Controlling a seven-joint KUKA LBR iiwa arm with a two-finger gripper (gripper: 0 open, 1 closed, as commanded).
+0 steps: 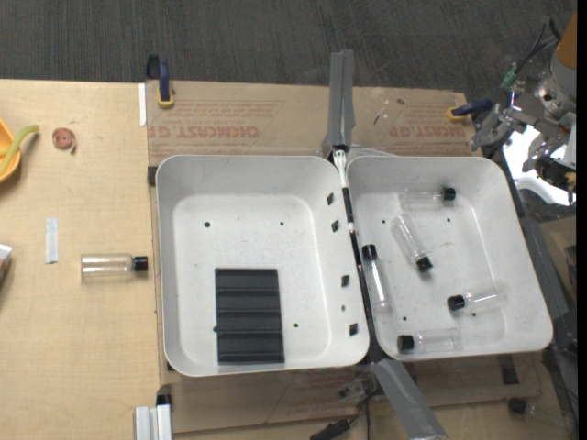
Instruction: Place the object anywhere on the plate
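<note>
A black ribbed plate (248,316) lies flat in the left bin (183,191), near its front edge. Several clear vials with black caps lie in the right bin (514,246): one at the back (425,196), one in the middle (408,239), one along the left wall (374,280), and two near the front (475,299) (431,341). My gripper (537,145) hangs at the far right, above and beyond the right bin's back right corner, well away from the vials and the plate. Cables and glare blur it.
Another capped vial (110,264) lies on the wooden bench left of the bins. An orange object (7,149) and a small pink disc (62,137) sit at the far left. Blue clamps (160,81) (468,110) hold the cardboard behind the bins.
</note>
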